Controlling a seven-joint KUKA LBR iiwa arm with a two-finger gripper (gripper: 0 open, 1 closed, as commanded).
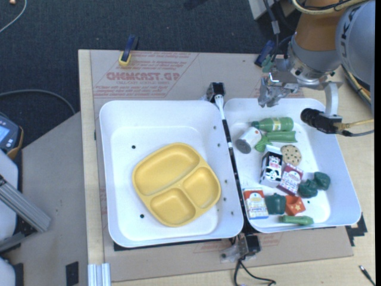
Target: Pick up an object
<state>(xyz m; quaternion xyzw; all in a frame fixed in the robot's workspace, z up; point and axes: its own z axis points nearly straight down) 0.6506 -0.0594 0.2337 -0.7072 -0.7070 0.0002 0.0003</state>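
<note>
The right bin [347, 186] holds several small items. A green bottle [274, 124] lies on its side near the far end, with a grey and white cup [247, 140] and a dark green vegetable [280, 137] just in front. Closer to me are a round cookie [291, 154], a cow-patterned carton [272, 169], a maroon box [290, 180], dark green pieces [314, 185], an orange and white carton [255, 203], a red piece [295, 206] and a green bean pod [296, 220]. My gripper [271, 95] hangs over the bin's far edge, just above the bottle, with nothing visibly in it.
The left bin [111, 137] holds a yellow divided plate [177, 183]. A black clamp [215, 91] sits on the ridge between the bins. A black cylinder [318, 120] on the arm overhangs the right bin's far right corner. A blue and yellow clamp [127, 51] grips the board's far edge.
</note>
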